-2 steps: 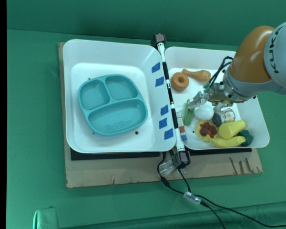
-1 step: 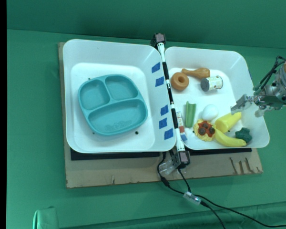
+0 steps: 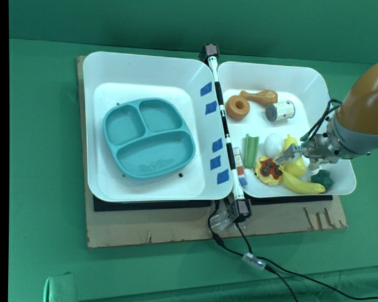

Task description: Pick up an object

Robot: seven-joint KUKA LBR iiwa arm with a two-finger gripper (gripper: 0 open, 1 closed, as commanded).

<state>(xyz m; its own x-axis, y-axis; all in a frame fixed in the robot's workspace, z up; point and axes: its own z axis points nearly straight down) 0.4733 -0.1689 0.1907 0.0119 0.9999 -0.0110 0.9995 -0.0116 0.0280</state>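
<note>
While the gripper point(image 3: 292, 151) sits low in the right white plastic bin point(image 3: 315, 77), the step in hand reads as the reach-and-close stage of a pick — nothing is lifted yet. Whether the jaws are apart or together I cannot tell; the tip is small and overlaps the toys beneath it.

Likely target: the yellow plastic piece point(image 3: 296, 166) directly under the tip, in the near right part of the bin. Touching or just beside it: a yellow toy banana point(image 3: 302, 184) along the near wall, a flat yellow slice with red topping point(image 3: 269, 170) to its left, a white egg-shaped toy point(image 3: 273, 145) just left of the tip, and a dark green broccoli-like lump point(image 3: 322, 179) to the right.

Arm pose: the grey arm with its orange band point(image 3: 368, 102) enters from the right edge, wrist angled down and leftward over the bin's right wall, cables looping above the wrist.

Next move, as I judge it — a firm closure on one item, then a straight vertical lift. The cluster is tight, so a neighbour could be nudged or dragged along.

Elsewhere: green celery-like sticks point(image 3: 251, 148), a brown ring doughnut point(image 3: 237, 107), a tan drumstick toy point(image 3: 262, 96) and a small grey can point(image 3: 281, 111) lie farther back. The left bin point(image 3: 91, 106) holds a teal divided plate point(image 3: 148, 137).
</note>
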